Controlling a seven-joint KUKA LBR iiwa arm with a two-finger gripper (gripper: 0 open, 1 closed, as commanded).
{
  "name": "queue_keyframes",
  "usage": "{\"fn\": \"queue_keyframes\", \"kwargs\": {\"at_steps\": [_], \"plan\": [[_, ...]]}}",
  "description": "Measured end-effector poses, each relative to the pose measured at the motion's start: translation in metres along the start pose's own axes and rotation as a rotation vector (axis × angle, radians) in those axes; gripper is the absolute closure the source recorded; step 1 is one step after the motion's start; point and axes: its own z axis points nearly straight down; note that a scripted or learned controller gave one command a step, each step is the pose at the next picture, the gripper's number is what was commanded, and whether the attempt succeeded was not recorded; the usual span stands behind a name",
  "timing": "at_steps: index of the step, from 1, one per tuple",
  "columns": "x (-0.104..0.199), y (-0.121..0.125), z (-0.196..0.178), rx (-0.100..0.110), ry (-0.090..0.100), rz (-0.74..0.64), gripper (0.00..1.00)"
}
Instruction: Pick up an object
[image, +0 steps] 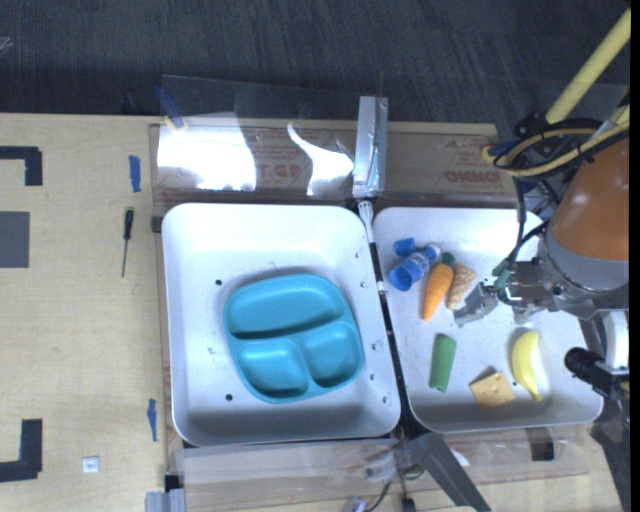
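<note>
Presently the gripper (478, 306) hovers low over the middle of the right bin (470, 222), just beside a pale, bread-like piece (460, 287) and the orange carrot (436, 289); whether it is spread or closed cannot be told, and nothing is seen held in it. Toward the bin's back edge, near the divider, lies a blue bottle-shaped toy (408, 265). A green stick (442, 361) lies toward the front edge, a tan wedge (490, 389) by the front edge, and a yellow banana (526, 364) toward the front right corner. The left bin (190, 300) carries a blue divided tray (292, 334). All candidates look like small toy foods: probably light, stiff and smooth, so apt to slip. The carrot, nearest, is best taken across its thick upper half, the tapered tip avoided.
</note>
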Motion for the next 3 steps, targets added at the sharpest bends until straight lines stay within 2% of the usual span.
{"fn": "queue_keyframes", "kwargs": {"at_steps": [1, 2, 3], "plan": [[-0.003, 0.084, 0.072, -0.001, -0.001, -0.172, 0.00], [-0.010, 0.092, 0.124, -0.008, 0.000, -0.031, 0.00], [-0.011, 0.094, 0.114, -0.012, -0.002, -0.030, 1.00]]}}
